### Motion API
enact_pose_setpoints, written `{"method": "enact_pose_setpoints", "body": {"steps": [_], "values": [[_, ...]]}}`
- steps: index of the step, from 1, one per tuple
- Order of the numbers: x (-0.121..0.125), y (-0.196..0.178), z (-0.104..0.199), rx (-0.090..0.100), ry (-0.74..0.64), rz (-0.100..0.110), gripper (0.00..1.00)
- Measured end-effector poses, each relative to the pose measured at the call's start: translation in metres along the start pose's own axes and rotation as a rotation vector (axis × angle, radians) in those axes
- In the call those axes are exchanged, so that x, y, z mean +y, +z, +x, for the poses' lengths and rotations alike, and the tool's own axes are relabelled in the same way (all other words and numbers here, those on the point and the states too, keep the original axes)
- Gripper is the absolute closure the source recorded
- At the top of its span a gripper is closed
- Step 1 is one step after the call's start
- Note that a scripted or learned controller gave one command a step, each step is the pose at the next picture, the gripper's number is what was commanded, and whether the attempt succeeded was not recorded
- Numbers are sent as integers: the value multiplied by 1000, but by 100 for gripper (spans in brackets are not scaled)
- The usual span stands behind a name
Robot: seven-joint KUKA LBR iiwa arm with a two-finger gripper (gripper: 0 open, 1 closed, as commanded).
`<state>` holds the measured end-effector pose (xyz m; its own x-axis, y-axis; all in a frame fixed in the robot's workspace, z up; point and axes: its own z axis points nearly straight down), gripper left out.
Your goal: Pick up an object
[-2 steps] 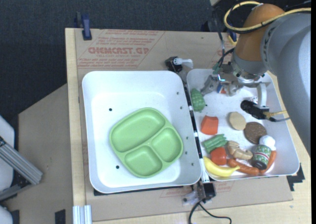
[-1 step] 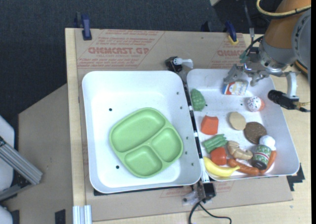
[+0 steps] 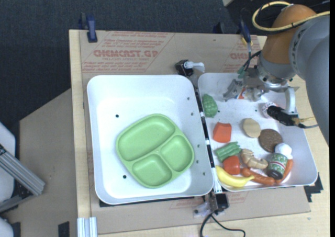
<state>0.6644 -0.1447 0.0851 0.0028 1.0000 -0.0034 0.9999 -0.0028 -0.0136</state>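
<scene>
My gripper (image 3: 242, 90) hangs low over the far end of the right bin (image 3: 305, 149), under the orange band of the arm. A small red and white thing (image 3: 241, 93) shows right at the gripper; whether it is held is unclear. Nearest to the gripper are a green leafy vegetable (image 3: 209, 105) at the bin's left wall, a red-orange piece (image 3: 222, 132), a beige potato (image 3: 251, 127) and a brown round cookie (image 3: 270, 139).
The right bin's near end is crowded: green beans (image 3: 227, 150), a tomato (image 3: 232, 164), a banana (image 3: 235, 179), a small bottle (image 3: 276, 167), a carrot (image 3: 263, 180). The left bin (image 3: 104, 100) holds a green divided plate (image 3: 154, 149).
</scene>
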Motion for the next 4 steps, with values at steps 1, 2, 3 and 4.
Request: {"method": "enact_pose_setpoints", "body": {"steps": [1,2,3,4], "values": [[0,0,-26,9,1,0,0],[-1,2,-43,20,-1,9,0],[3,-95,-73,-2,-2,-26,0],[-60,-57,-11,8,-5,-5,0]]}}
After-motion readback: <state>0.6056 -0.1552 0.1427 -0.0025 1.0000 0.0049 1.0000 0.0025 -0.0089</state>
